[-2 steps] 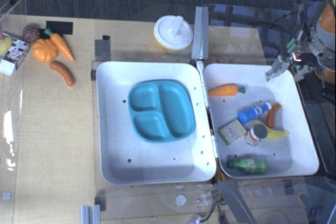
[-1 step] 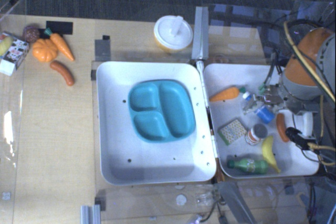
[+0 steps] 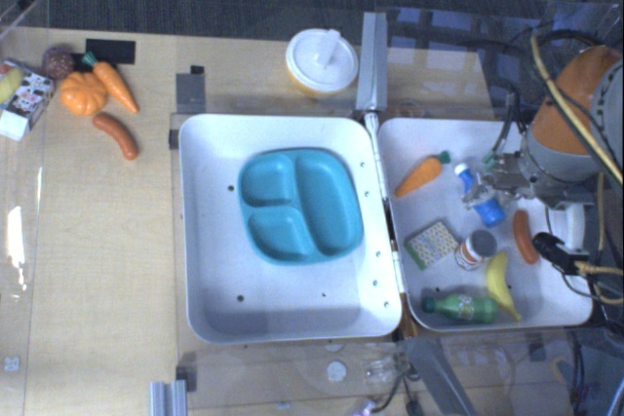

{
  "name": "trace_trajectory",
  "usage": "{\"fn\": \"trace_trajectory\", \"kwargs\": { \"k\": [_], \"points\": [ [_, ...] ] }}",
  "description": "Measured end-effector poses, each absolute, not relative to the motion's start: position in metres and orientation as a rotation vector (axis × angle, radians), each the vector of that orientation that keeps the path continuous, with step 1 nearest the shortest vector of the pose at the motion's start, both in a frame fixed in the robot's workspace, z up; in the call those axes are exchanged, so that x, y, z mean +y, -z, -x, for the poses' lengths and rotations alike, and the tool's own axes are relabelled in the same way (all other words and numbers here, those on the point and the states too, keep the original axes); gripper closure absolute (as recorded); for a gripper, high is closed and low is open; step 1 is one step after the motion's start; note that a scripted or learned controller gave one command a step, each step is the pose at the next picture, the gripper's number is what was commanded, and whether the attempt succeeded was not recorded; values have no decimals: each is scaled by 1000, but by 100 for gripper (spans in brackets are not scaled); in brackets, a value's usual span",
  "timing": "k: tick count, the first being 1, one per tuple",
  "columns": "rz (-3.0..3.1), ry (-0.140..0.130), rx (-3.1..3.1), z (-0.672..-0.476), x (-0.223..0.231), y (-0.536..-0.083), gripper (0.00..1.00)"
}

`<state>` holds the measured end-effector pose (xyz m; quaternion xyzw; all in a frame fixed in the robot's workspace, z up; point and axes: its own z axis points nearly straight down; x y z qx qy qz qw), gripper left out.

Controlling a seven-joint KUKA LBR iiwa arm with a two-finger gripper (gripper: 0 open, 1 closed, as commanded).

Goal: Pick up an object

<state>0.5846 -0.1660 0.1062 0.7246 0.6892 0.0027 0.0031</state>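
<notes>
Hovering low over the right bin [image 3: 575, 312], the tool [image 3: 490, 185] sits just above a small blue bottle [image 3: 485, 207], which lies near the middle of that bin. The arm [image 3: 575, 127], grey with its orange band, reaches in from the bin's right side. From this slanted overhead view one cannot tell how far the tool is open, nor whether it has anything in its grip; the blue bottle looks to be resting on the bin floor rather than lifted.

The step in hand appears to be the approach, with the grasp not yet made. The blue bottle seems the likeliest target, since it lies directly beneath the tool. Crowding it in the right bin are a toy carrot [image 3: 420, 175] toward the bin's left wall, a patterned square packet [image 3: 432, 244] and a small can [image 3: 474, 249] just below the bottle, a red sausage [image 3: 525, 237] to its right, and a banana [image 3: 501, 285] and green bottle [image 3: 460, 308] near the bin's front wall.

The next move likely calls for a short straight descent centred on the bottle, then closing firmly, taking care not to nudge the can.
</notes>
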Motion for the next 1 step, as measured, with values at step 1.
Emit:
{"fn": "trace_trajectory", "kwargs": {
  "k": [1],
  "points": [
    [-2348, -5, 2083, -587, -115, -196, 100]
  ]
}}
